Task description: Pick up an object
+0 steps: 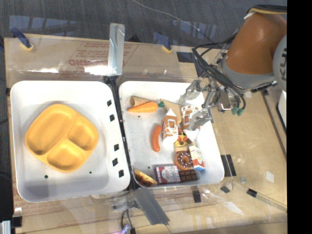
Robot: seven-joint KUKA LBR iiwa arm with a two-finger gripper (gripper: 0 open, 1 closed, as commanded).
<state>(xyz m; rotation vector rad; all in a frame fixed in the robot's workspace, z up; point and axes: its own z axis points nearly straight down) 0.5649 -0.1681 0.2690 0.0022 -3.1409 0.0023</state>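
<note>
My gripper (195,107) hangs over the upper right part of the right bin (214,145), open, its fingers spread one above the other in the view. A small white and orange carton (188,115) lies just below and between the fingertips; I cannot tell whether they touch it. To its left stands a second white and orange carton (169,124). Left of that are a carrot (143,107), a cone (138,100) and a red sausage (156,137). Lower down lie a donut (184,160), a small box (196,158), a chocolate bar (174,174) and a bread roll (145,178).
The left bin (29,184) holds a yellow divided plate (62,136). A divider wall (117,130) separates the two bins. The arm's orange band (256,38) and cables (214,67) reach in from the upper right. Tape strips mark the bench around the bins.
</note>
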